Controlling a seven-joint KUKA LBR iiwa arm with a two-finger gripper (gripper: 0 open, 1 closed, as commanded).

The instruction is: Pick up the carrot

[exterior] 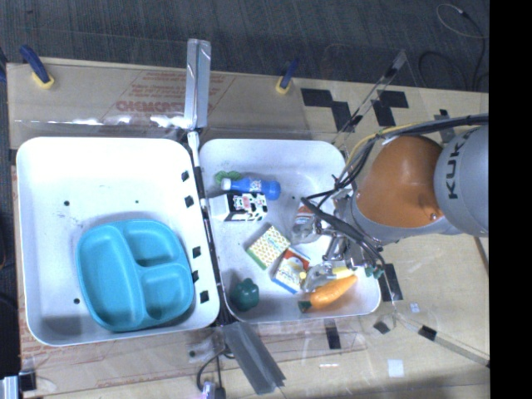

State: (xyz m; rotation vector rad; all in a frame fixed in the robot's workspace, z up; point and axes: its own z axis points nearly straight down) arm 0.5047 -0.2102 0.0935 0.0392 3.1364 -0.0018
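Orange and smooth, the carrot (331, 292) looks like a light, stiff plastic toy, likely slippery; its thick middle suits a grasp. Whether the gripper (332, 264) just above it is released or clenched cannot be told.

gripper (332, 264) above carrot (331, 292) | right bin (274, 150) | teal tray (135, 274) left bin

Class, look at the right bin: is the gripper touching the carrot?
Cannot tell. In the camera view the gripper sits right over the carrot with no clear gap, but wrist parts and cables hide whether they actually meet.
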